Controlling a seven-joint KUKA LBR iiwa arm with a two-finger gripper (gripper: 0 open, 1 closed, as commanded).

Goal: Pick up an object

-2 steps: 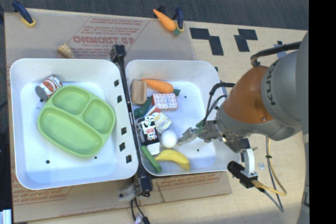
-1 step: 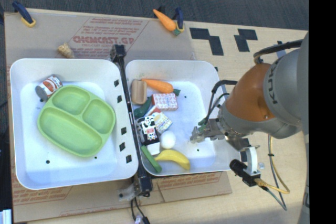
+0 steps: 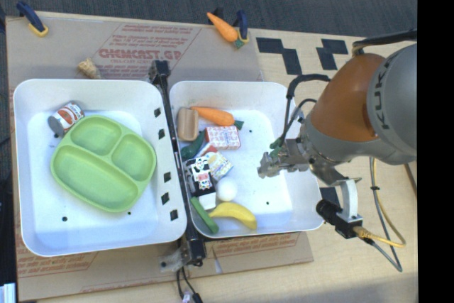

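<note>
The right bin [image 3: 273, 220] holds a cluster of small objects along its left side: a carrot [image 3: 213, 115], a tan block [image 3: 186, 123], a red-and-white packet [image 3: 223, 138], a black-and-white box [image 3: 201, 172], a white egg [image 3: 227, 190], a banana [image 3: 234, 213] and a green piece [image 3: 203, 216]. My gripper [image 3: 272, 163] hangs over the right half of this bin, to the right of the cluster and apart from it. I see nothing between its fingers, and their spread is hidden from this angle.
The left bin [image 3: 28, 223] holds a green divided plate [image 3: 103, 163] and a small can [image 3: 67, 117] at its upper left. A toy carrot [image 3: 225, 28] and a cork [image 3: 87, 69] lie on the cardboard behind the bins. Clamps sit at the board's back edge.
</note>
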